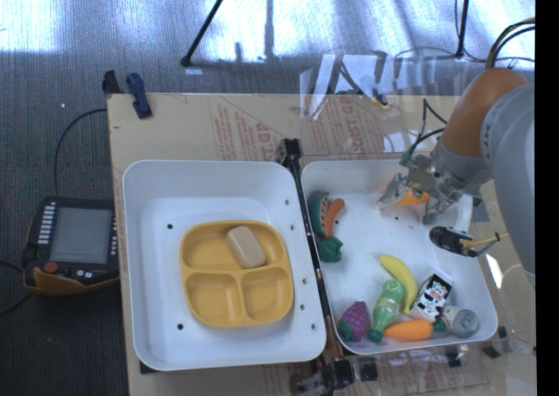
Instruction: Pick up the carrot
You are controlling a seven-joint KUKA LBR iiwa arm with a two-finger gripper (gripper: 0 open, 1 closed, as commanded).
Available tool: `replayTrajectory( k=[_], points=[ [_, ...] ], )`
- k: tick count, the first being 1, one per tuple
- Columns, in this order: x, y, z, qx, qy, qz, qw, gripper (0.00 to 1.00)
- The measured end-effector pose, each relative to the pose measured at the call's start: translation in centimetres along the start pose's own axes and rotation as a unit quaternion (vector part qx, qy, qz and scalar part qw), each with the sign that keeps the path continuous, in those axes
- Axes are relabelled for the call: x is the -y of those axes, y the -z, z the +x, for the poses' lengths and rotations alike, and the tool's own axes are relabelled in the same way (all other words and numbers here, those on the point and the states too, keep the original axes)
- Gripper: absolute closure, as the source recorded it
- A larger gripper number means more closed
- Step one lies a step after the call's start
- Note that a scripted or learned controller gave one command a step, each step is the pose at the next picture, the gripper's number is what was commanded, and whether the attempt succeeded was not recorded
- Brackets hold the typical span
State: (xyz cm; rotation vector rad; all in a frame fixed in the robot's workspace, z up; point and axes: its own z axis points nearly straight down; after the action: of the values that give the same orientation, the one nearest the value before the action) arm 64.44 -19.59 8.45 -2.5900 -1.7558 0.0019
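An orange carrot (409, 330) lies at the front of the right bin (367, 177), between a green bottle (384, 302) and a grey can (463, 323). My gripper (412, 197) is at the far right part of that bin, well behind the carrot. Its grey fingers (390, 197) are closed on a small orange piece (414, 198); I cannot make out what that piece is. A second orange-and-green toy (325, 211) rests against the bin's left wall.
The right bin also holds a green pepper (330, 250), a banana (400, 276), a milk carton (433, 295) and purple grapes (354, 321). In the left bin (157, 202) sits a yellow divided plate (236, 294) with a beige bread piece (247, 246).
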Motion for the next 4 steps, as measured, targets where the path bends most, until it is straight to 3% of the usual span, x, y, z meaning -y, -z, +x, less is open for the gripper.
replayTrajectory(
  k=[1, 2, 3, 4],
  points=[
    [0.1, 0.6, 0.1, 0.002, 0.006, 0.004, 1.0, 1.0],
    [0.1, 0.6, 0.1, 0.002, 0.006, 0.004, 1.0, 0.0],
    [0.2, -0.3, -0.1, 0.0, -0.144, 0.006, 0.9896, 0.0],
    [1.1, -0.4, 1.1, 0.003, -0.281, 0.008, 0.9597, 0.0]
  ],
)
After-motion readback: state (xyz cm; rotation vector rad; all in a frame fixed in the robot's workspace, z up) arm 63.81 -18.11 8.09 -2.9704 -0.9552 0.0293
